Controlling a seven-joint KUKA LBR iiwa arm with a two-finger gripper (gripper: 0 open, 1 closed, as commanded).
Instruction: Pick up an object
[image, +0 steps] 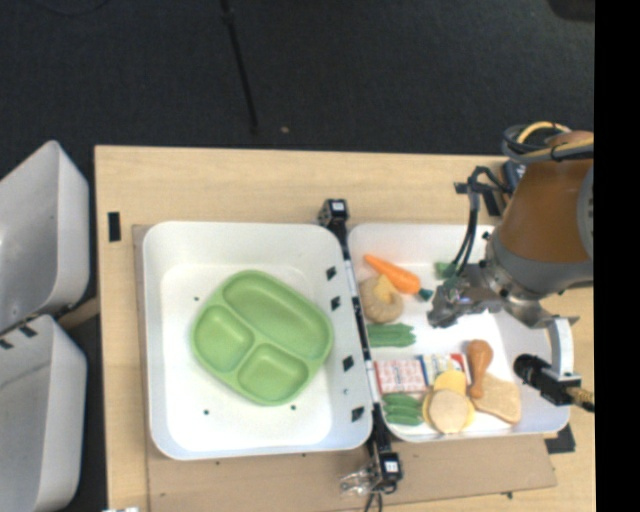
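The right bin (420, 240) holds a heap of toy food: an orange carrot (392, 272), a round beige piece (380, 297), a green pea pod (391, 335), a red-and-white packet (401, 375), a yellow slice (451, 381), a round tan disc (448, 411), a brown drumstick (479, 361) and a slice of toast (501, 401). My gripper (447, 303) hangs low over the middle of this bin, just right of the carrot and the beige piece and above the drumstick. Its tip is dark and small, and I see nothing held in it.
The left bin (170, 250) bears a green divided plate (262, 337). A second green pod (401, 407) lies by the front rim, and a small green bit (445, 268) at the back. The arm's orange band (545, 205) covers the right bin's far right side. Black clips (333, 212) join the bins.
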